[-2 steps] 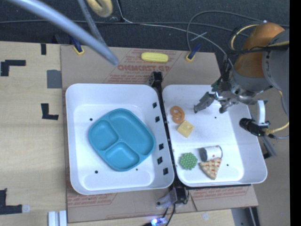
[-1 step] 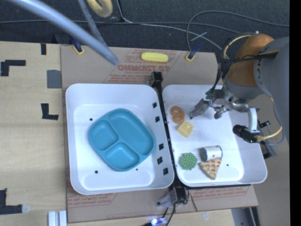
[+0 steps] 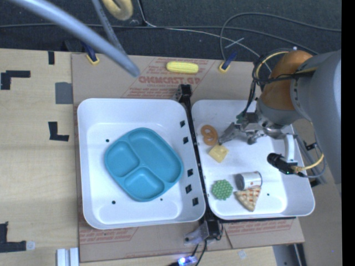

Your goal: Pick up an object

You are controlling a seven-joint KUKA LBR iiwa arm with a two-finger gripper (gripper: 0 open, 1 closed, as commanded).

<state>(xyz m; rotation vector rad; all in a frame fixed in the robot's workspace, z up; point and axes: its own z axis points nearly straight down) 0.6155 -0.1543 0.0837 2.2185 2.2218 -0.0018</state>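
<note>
The right bin (image 3: pixel 299 201) holds a brown pretzel ring (image 3: pixel 208 134), a yellow block (image 3: pixel 218 153), a green bumpy ball (image 3: pixel 222 189), a small silver can (image 3: pixel 248 179) lying on its side, and a pizza slice (image 3: pixel 249 197). My gripper (image 3: pixel 238 136) hovers over the upper middle of this bin, just right of the pretzel and above the yellow block. Its two fingers stand spread apart, with bare white bin floor between them. The left fingertip (image 3: pixel 224 137) is close to the pretzel and the yellow block, but I cannot tell whether it touches either.
A blue three-compartment plate (image 3: pixel 143 163) lies in the left bin (image 3: pixel 89 148). A yellow corn-like toy (image 3: pixel 182 67) rests on the cardboard behind the bins. Black clips (image 3: pixel 191 148) join the bins along their shared wall. Cables loop near the arm's wrist (image 3: pixel 285 162).
</note>
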